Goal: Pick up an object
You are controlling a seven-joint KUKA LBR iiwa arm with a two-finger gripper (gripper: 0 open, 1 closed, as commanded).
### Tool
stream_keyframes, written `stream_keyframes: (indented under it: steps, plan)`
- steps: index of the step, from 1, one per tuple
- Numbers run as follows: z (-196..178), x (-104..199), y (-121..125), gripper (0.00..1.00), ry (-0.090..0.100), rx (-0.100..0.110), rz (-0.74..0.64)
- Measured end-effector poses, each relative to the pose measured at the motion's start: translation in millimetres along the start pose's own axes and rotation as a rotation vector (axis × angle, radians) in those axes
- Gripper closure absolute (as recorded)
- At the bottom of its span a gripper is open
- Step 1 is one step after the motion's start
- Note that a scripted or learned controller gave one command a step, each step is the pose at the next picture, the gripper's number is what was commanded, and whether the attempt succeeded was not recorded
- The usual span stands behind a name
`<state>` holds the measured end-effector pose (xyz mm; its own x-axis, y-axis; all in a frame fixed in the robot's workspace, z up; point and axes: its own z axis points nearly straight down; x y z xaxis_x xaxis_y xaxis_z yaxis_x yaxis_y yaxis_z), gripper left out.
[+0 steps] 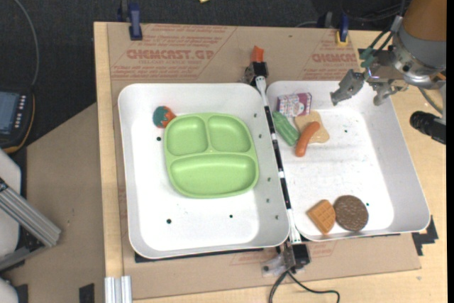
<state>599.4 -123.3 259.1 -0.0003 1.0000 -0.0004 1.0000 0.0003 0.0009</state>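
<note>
1. Camera view, the step in hand: my hand (362,87) hovers above the far rim of the right bin (397,174), its two fingers spread apart with nothing between them; I judge this the approach, no pick made yet.
2. Nearest candidates, taken from that hand: the orange sausage (306,138) lies in the right bin toward the divider, touching a green piece (286,128), with a small purple packet (294,105) just beyond them; a brown round cookie (351,213) and an orange cracker (322,216) sit side by side at the bin's near edge, well apart from my hand.
3. Next move, as I judge it: descend over one item and close; the sausage cluster is crowded, so the cookie may be cleaner.
4. Surface and room: the left bin (142,209) holds a green divided tray (210,155) and a small red-green ball (163,116); both bins rest on a cardboard-covered worktop (177,50); dark carpet lies beyond.
</note>
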Motion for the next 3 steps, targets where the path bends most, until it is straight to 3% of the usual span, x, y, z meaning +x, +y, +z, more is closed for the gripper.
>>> stream_keyframes:
  steps: [1, 2, 3]
  plan:
    - [165, 31, 67, 0.00, 0.003, 0.010, -0.005]
    - [171, 8, -30, 0.00, 0.001, -0.004, 0.007]
    - [162, 9, -27, 1.00, -0.002, -0.007, 0.003]
